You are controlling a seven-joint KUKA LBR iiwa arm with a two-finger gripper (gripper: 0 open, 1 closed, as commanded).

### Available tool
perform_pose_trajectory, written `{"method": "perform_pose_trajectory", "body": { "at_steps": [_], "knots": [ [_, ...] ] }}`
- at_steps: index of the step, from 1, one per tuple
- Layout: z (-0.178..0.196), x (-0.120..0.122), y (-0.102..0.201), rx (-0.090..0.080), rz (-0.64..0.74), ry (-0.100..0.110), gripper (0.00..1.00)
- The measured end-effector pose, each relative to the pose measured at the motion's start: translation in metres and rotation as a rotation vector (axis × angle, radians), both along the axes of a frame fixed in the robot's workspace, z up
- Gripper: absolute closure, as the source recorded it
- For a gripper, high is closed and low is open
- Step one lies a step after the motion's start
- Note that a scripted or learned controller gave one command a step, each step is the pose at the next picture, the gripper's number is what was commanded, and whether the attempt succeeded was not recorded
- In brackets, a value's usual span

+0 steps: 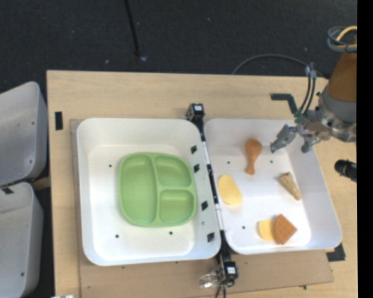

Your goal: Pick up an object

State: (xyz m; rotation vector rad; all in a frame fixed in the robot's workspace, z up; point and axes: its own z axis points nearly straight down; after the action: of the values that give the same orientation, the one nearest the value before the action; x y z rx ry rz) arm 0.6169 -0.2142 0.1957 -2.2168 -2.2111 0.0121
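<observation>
The pincer (293,139) is hanging over the upper right part of the right bin (317,231), with its two fingers spread apart and nothing showing between them. The nearest candidate is the drumstick (252,154), which is lying on the bin floor just to the camera's left of the pincer and a little lower in the view. Its long axis is running almost straight up and down the picture, fat end at the top, thin bone end pointing toward the yellow piece (230,190). So the move would seem to be calling for a short shift leftward and a drop, with the fingers closing across the narrow width, not along the length. The wedge (290,185) is sitting below the pincer, near the bin's right wall, tilted diagonally; it is a second reachable choice. The brown square (283,228) and the small yellow disc (265,230) touching it are lying farther down, well apart from the pincer. The left bin (99,247) is holding only a green tray (156,189)
</observation>
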Motion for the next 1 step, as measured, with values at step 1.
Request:
{"method": "perform_pose_trajectory", "body": {
  "at_steps": [1],
  "knots": [
    [0.0093,0.0032,0.0006,-0.003,0.003,-0.015,0.0]
  ]
}}
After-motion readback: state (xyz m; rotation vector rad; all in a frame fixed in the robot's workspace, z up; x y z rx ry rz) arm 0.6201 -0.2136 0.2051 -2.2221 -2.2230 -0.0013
